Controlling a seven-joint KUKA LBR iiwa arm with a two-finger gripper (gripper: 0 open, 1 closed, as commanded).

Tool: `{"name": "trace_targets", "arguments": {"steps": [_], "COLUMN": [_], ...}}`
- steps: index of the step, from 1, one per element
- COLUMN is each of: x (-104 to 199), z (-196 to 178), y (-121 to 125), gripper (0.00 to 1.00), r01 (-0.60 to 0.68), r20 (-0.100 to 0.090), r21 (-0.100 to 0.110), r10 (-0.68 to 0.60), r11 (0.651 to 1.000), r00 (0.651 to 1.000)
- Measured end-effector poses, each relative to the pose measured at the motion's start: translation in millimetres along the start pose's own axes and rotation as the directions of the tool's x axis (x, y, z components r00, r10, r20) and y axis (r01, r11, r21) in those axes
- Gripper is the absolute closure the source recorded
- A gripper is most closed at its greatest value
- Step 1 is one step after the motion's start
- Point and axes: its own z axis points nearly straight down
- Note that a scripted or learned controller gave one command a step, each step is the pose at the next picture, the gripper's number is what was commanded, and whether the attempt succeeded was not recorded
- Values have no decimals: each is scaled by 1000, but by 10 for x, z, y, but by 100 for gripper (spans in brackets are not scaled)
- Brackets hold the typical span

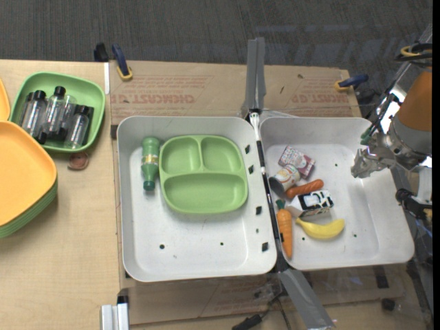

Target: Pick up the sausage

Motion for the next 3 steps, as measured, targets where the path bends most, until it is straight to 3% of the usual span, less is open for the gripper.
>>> {"name": "trace_targets", "arguments": {"steps": [1,2,3], "x": [-18,-278,-283], "z": [354,356,271], "y": [-490,-996,-996], "gripper": [100,100,100], "r01": [194,-59,-61], "r20": [-2,-3,-3], "r21": [2,3,5], "r10": [-194,59,61], "r11": [981,998,998], "r00": [981,998,998]}}
